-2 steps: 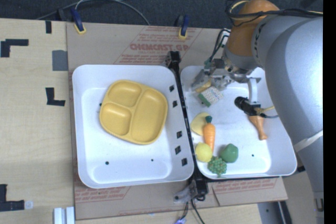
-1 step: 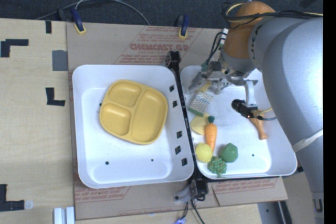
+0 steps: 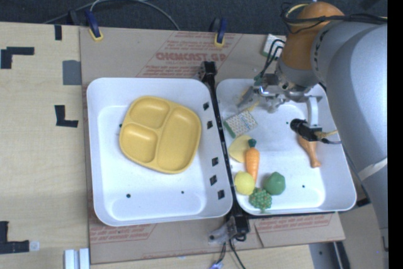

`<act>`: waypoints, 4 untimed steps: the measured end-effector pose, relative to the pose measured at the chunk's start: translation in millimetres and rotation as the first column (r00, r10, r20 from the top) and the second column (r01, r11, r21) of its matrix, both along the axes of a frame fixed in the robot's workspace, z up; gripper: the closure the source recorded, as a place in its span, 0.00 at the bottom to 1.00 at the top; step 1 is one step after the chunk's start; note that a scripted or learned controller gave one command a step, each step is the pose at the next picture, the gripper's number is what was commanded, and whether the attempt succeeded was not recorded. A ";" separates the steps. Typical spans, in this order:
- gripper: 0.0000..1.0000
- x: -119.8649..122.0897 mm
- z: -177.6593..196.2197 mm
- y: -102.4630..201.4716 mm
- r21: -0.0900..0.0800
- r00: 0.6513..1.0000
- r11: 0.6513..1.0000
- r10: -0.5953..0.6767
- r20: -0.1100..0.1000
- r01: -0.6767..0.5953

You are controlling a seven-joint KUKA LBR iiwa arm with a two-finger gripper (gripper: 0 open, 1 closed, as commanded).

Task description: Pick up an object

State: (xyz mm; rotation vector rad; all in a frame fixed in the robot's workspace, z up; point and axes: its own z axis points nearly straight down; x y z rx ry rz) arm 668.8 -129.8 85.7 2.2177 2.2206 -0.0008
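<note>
Carrot (image 3: pixel 252 161), lemon (image 3: pixel 244 183), green ball (image 3: pixel 274 183), broccoli (image 3: pixel 261 200) clustered in the right bin (image 3: pixel 327 189)

Arm (image 3: pixel 362 91): grey, bulky, enters from the right edge and fills the right side of the view.
Band (image 3: pixel 305 34): orange, above the wrist, near the top right, with dark cables looped over it.
Wrist (image 3: pixel 296 75): below the band, pointing down and to the left.
Claw (image 3: pixel 252 96): metal, at the arm's low left end, reaching left and slightly down.
Claw fingers: too small and blurred to judge their spread.
</note>
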 end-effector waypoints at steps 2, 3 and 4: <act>0.00 -0.5 18.4 34.2 0.002 1.000 1.000 0.000 -0.002 0.000; 0.00 -0.3 -0.2 13.1 0.001 1.000 1.000 0.000 -0.002 0.000; 0.00 -0.2 -0.5 28.8 0.001 1.000 1.000 0.000 -0.001 0.000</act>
